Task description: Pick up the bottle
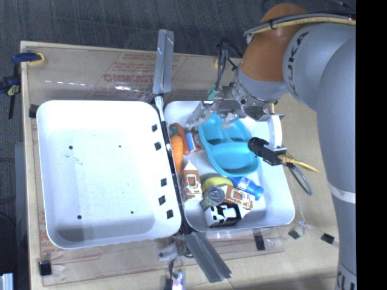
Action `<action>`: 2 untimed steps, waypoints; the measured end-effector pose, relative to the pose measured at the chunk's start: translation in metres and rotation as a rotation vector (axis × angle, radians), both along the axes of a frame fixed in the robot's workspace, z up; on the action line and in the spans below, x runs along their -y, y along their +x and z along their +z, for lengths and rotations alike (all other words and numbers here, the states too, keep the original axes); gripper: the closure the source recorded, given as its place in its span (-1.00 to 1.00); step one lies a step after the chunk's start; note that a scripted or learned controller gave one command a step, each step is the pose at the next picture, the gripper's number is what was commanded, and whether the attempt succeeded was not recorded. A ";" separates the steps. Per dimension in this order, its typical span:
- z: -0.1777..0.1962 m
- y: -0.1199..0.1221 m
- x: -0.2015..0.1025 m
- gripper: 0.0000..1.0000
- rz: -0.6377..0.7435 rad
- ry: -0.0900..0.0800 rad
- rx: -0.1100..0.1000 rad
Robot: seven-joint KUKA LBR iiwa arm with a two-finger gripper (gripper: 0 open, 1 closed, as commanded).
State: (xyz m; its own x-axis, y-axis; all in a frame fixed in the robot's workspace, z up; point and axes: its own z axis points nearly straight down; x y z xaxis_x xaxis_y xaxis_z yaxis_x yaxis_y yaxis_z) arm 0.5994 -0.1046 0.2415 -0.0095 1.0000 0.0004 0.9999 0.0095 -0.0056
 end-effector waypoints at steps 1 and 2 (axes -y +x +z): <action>-0.111 0.041 0.076 -1.00 -0.125 -0.003 0.029; -0.125 0.065 0.094 -1.00 -0.172 -0.002 0.043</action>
